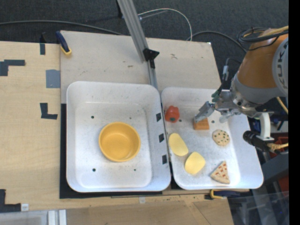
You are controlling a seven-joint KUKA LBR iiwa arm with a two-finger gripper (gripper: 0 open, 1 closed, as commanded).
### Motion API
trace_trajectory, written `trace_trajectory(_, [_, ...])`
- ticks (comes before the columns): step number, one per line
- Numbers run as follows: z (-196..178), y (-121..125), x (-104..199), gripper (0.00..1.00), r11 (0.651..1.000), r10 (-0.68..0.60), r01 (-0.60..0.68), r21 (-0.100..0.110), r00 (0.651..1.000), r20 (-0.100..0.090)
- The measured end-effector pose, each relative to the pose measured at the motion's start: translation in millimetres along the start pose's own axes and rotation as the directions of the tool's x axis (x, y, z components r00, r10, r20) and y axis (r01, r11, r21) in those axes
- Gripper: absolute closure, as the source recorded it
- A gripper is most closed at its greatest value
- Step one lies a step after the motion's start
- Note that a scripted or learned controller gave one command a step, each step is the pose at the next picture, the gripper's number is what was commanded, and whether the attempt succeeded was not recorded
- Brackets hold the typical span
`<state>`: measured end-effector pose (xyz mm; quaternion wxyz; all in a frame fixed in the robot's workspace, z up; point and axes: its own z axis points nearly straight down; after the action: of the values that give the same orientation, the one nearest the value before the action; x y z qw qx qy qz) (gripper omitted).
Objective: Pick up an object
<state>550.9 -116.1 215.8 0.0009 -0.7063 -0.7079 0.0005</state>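
Leftmost, on the pale wooden bench [28, 139], a shallow white left bin [77, 125] with rounded corners, holding a single yellow bowl [119, 141], upright, mouth open to the camera, sitting a little below the middle of the bin floor and well apart from every wall. Just beside it, touching along the shared edge, the right bin [246, 153], of the same white make and much more crowded. Near its upper left corner, a small red toy vegetable [172, 113] with a green top. Below that, a pale yellow oval piece [178, 144], and lower again and slightly right, a second yellow piece [194, 163], the two near each other but apart. Right of these, an orange-brown block [201, 123], the likeliest thing to pick: small, squarish, flat on the bin floor in the upper middle of the right bin, darker orange on top and paler along the lower edge. Further right, a round speckled cookie [221, 137], and below it, near the bottom rim, a pizza slice [220, 172], pointing up. Above the block and cookie, the gripper [214, 115], fingers spread apart, nothing between them, the left fingertip just above the block. At far right, the grey and orange arm [260, 74].
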Motion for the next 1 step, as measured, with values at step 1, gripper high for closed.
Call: trace_trajectory(1, [-0.1,0.0,-0.1,0.0,1.0,0.0,0.0,0.0,1.0,0.0])
